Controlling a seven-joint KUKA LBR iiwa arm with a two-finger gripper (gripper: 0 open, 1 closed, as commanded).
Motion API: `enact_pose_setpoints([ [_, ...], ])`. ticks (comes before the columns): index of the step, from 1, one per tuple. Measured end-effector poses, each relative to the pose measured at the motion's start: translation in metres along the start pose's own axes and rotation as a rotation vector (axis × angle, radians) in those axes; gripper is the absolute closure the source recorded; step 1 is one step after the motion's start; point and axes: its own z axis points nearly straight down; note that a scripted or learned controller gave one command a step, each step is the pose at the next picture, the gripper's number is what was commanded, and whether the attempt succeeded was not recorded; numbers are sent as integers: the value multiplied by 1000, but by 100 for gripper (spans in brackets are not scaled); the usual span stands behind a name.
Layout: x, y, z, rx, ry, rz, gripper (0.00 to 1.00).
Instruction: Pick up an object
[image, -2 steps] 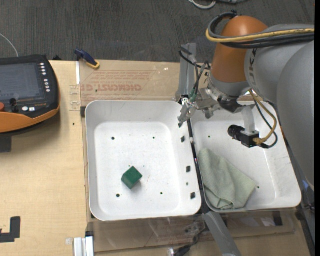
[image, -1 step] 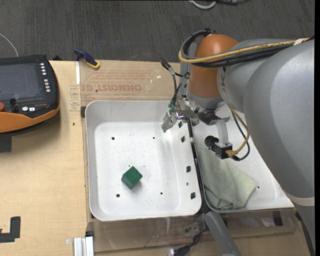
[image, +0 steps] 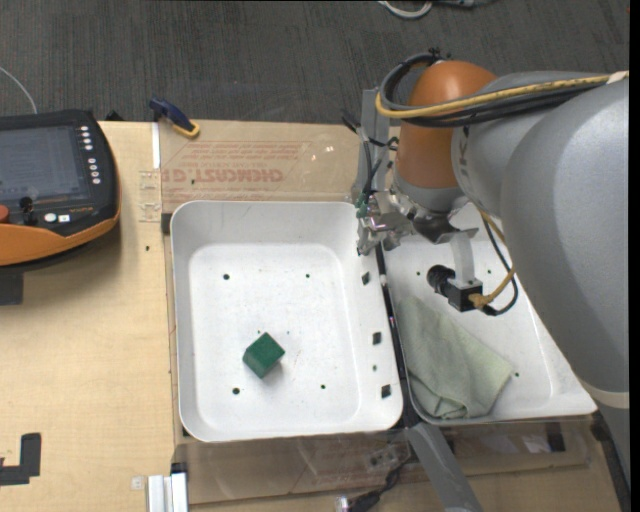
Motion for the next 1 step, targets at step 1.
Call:
enact_pose_setpoints([
  [1,22,-25,-106,23,36,184,100],
])
